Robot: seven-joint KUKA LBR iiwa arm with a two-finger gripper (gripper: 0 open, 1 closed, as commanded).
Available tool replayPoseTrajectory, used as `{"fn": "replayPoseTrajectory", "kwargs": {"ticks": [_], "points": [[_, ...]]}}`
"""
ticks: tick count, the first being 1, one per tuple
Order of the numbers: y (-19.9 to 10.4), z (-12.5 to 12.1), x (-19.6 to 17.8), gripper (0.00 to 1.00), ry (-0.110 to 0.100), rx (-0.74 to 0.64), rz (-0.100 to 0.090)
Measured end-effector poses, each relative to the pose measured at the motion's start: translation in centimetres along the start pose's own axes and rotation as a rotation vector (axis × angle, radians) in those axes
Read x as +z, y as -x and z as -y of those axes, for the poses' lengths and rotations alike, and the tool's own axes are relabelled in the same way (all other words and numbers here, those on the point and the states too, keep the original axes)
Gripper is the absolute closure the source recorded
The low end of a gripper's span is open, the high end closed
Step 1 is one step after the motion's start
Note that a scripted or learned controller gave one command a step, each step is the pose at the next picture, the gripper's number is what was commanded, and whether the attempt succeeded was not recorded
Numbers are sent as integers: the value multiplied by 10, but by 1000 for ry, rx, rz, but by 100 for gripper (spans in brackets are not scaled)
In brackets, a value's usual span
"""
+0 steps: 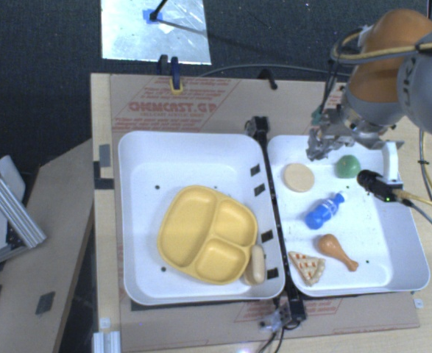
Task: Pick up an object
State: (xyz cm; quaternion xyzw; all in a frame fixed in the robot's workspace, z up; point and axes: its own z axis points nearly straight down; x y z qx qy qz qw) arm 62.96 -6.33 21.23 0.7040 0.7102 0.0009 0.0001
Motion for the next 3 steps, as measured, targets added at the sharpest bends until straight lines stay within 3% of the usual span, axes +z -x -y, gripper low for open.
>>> {"fn": "replayPoseTrajectory", "kwargs": {"ticks": [3], "points": [[-159,-13,-3,100,1,0,-1]]}}
